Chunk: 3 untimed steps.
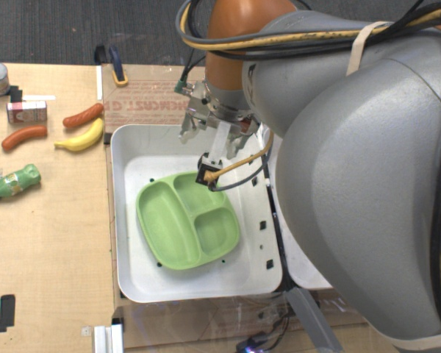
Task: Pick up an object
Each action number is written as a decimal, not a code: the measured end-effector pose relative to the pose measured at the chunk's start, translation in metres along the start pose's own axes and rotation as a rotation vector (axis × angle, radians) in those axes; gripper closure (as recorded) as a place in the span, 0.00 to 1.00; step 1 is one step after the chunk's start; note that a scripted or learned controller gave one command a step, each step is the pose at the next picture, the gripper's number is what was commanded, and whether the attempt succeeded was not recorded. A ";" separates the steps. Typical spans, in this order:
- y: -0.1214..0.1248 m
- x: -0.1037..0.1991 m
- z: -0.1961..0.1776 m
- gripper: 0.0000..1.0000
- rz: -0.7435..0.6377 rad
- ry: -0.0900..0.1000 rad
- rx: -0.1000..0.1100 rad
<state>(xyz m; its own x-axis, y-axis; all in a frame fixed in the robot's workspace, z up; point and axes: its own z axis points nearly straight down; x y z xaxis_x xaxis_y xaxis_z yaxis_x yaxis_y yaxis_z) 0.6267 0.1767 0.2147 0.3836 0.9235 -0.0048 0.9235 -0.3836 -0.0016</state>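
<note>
While it hangs over the far rim of the white bin (132, 279), the gripper (200, 120) does not show whether it is wide or narrow. Just beside it, a green divided plate (187, 223) lies in the bin's middle. A banana (81, 140) and a green bottle (15, 181) lie outside, toward the bench's (44, 263) left edge.

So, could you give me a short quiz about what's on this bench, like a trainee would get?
1. True or false: the green plate lies inside the white bin.
2. How many compartments does the plate have?
3. What lies closest to the banana? A) a sausage B) a spoon C) a cup
Key: 1 true; 2 three; 3 A.
</note>
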 end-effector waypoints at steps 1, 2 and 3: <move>-0.021 -0.045 0.123 0.00 -0.472 0.002 -0.001; 0.068 -0.079 0.022 0.00 -0.594 0.002 -0.005; 0.016 0.025 -0.012 0.00 -0.423 0.003 -0.002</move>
<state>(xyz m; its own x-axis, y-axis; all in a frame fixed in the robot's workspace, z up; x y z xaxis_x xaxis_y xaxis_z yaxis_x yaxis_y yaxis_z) 0.6512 0.1939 0.2265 -0.0295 0.9996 -0.0017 0.9996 0.0295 -0.0007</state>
